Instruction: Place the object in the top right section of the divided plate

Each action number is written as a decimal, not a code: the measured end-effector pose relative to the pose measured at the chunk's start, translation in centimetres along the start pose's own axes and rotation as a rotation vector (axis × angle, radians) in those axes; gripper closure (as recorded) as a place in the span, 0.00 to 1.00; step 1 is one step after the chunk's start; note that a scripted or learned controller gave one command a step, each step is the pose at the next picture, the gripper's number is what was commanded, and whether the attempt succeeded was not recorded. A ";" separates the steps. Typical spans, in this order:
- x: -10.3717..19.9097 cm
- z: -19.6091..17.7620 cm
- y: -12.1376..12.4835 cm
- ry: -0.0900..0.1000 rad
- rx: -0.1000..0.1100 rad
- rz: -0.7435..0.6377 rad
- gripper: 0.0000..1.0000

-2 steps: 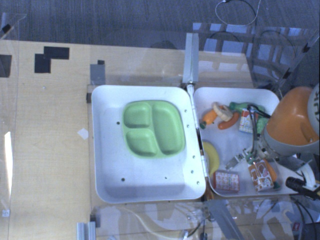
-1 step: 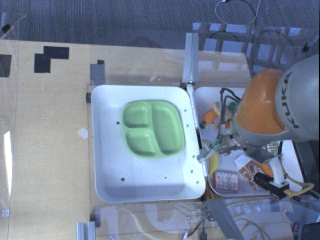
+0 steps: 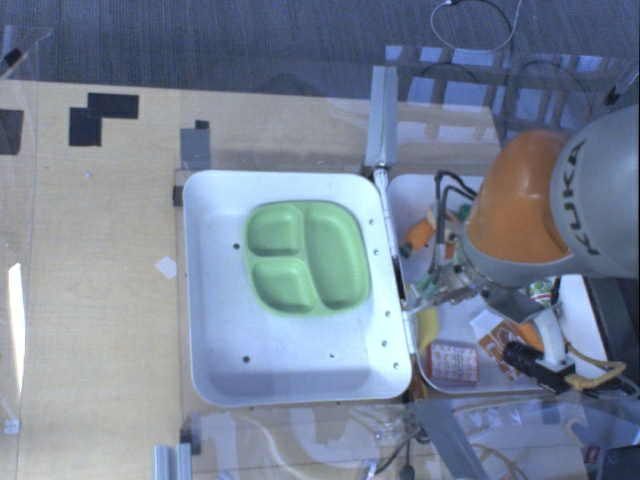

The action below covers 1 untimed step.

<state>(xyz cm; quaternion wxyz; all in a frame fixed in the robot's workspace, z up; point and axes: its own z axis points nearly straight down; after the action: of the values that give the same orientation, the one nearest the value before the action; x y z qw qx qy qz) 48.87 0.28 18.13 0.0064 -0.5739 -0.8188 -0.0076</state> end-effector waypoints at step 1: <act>4.2 -0.2 6.1 -0.019 0.003 -0.093 1.00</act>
<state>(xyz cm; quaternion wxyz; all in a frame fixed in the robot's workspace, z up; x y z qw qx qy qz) 53.22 6.29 18.46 -0.0010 -0.5355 -0.8445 -0.0013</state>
